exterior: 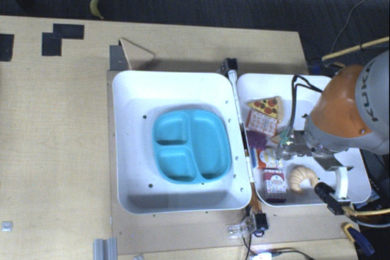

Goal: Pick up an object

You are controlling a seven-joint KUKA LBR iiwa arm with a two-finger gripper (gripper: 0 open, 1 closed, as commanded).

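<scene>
The right bin [359,192] holds several small items. A pizza slice [267,106] lies at the back, with a red patterned packet [262,124] just in front of it. A purple item [258,139] and an orange-and-white packet [266,158] sit along the bin's left side. Nearer the front are a dark red box [275,182] and a tan croissant [302,177]. My gripper [285,144] hangs low over the bin's middle, right of the purple item and just behind the croissant. The grey arm with its orange band [341,109] hides the bin's right part.
The left bin [131,131] holds a blue divided plate [192,144]. A black-and-white bar [234,88] lies along the ridge between the bins. Cables and a clip [256,223] sit at the bench's front edge. Black tape marks [61,38] lie on the bench at the far left.
</scene>
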